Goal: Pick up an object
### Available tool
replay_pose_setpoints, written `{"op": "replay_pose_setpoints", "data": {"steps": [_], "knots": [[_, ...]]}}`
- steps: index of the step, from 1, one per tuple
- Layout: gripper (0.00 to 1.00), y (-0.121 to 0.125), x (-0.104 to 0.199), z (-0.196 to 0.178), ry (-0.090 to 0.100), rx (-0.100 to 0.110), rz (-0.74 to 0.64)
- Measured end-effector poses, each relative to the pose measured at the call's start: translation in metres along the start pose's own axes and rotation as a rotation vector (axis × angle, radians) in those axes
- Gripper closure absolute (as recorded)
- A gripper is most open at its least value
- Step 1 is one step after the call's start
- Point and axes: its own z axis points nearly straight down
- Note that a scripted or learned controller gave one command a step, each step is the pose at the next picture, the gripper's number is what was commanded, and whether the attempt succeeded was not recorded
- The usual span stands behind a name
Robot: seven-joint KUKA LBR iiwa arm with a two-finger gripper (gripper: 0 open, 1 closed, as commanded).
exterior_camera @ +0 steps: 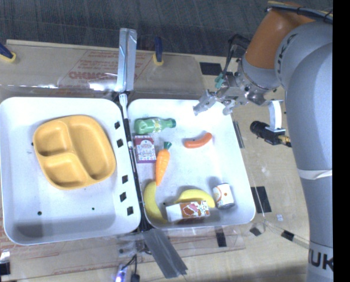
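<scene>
From my remote station, the view looks down on two white bins set side by side on the bench. Nearest the camera, along the front wall of the right bin (243, 200), a small carton (188, 210) lies across a banana (157, 202), with a small white can (224, 195) just beside it at the front right corner. Farther back, a carrot (162, 164) lies lengthwise near the bin's left wall, its green top pointing away from me, and a small red-and-white packet (144, 148) lies just to its left. A sausage (197, 140) rests alone on the bare floor toward the middle right. Behind the packet, a green bottle (153, 124) lies on its side near the back left corner.

In the left bin (10, 157), a yellow divided plate (73, 151) sits in the middle.

At the far right, the grey arm (307, 69) with its orange band reaches in, and the gripper (213, 106) hangs above the right bin's back edge, well apart from every object. Its two fingers (202, 107) appear spread, with nothing between them. The sausage lies nearest to it, in front of and below the fingertips.
</scene>
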Motion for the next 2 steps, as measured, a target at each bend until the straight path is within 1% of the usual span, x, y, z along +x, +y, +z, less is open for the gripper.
{"op": "replay_pose_setpoints", "data": {"steps": [1,2], "knots": [[0.0,-0.026,0.006,0.107,0.0,-0.002,-0.095],[1.0,-0.025,0.007,0.097,0.0,-0.001,-0.1]]}}
